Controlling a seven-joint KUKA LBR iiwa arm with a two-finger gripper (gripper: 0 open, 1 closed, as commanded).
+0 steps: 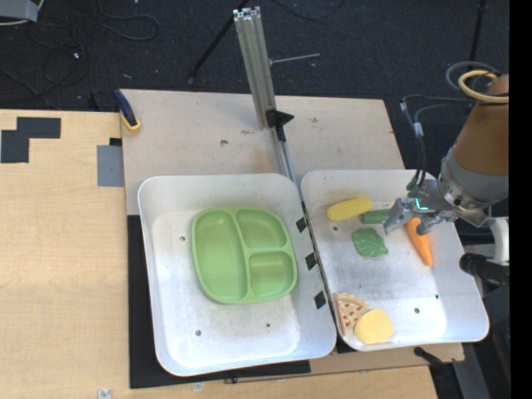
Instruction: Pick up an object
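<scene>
The right bin (416, 306) holds several toy foods. A yellow corn-like piece (349, 208) lies at its back, with a dark green leafy piece (369, 243) just in front of it. An orange carrot (421, 239) lies toward the right wall. At the front are a waffle wedge (348, 309) and a yellow rounded piece (374, 326). My gripper (405, 216) hangs low over the back of this bin, between the corn piece and the carrot. A small green item (376, 217) lies right at its left side.
The left bin (166, 322) holds a light green divided plate (245, 253). An aluminium post (256, 65) rises behind the bins. A blue and yellow tool (126, 110) lies at the board's back left corner. The arm's grey and orange body (482, 156) fills the right side.
</scene>
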